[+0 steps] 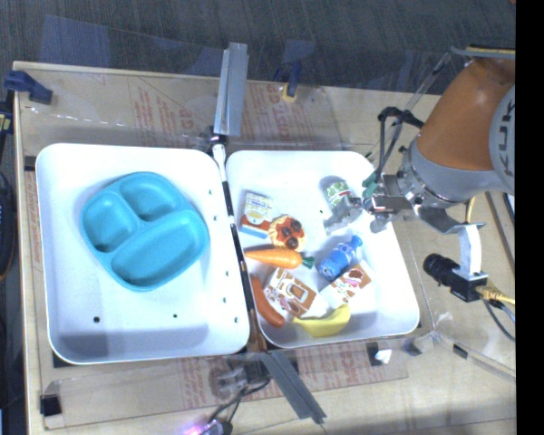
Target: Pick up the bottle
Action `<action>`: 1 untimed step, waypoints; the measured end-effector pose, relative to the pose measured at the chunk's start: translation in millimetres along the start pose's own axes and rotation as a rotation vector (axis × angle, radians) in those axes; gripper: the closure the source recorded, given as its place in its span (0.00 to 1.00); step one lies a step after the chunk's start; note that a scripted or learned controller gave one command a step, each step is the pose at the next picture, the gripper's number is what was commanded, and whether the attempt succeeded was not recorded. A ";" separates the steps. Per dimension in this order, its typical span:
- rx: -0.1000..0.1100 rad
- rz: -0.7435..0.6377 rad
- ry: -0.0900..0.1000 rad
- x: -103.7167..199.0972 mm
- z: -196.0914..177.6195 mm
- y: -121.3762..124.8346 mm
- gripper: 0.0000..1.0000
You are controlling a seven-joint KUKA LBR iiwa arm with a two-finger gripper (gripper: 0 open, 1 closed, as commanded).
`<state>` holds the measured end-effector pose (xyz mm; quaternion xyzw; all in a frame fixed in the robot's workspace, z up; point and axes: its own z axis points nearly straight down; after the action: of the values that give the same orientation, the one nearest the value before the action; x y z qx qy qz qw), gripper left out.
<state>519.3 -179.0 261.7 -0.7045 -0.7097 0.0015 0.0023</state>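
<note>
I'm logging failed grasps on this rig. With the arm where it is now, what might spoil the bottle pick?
1. The claw hangs beside a small green-and-white item, above the blue bottle; it may close on the wrong thing.
2. The bottle lies tilted, touching a snack packet and near the carrot, so its neighbours may get nudged or pinched.

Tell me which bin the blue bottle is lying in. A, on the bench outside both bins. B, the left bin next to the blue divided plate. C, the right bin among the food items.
C: the blue bottle lies in the right bin, with the carrot and banana close by, while the blue divided plate sits in the left bin.
</note>
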 end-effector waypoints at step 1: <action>0.002 0.186 0.001 -30.6 81.5 7.3 0.00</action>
<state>526.4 -209.5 180.1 -0.7672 -0.6414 0.0022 0.0030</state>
